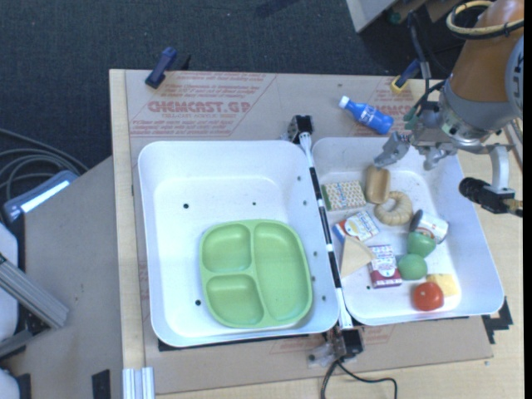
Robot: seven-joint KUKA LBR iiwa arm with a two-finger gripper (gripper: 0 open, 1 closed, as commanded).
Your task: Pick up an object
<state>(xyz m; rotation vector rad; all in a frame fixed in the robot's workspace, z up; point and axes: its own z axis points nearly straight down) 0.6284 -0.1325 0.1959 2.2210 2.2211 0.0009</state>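
Observation:
My gripper hangs open over the far end of the right bin, with nothing between its fingers. Just below its left finger lies a tan bread roll, and a bagel sits beside that. Closer to the front are a waffle square, a small snack packet, a pale cheese wedge, a red-and-white carton, two green fruits, a red tomato and a yellow block.
The left bin holds a green divided plate. A blue bottle lies on the board behind the right bin. Clips join the bins at both ends of their shared wall.

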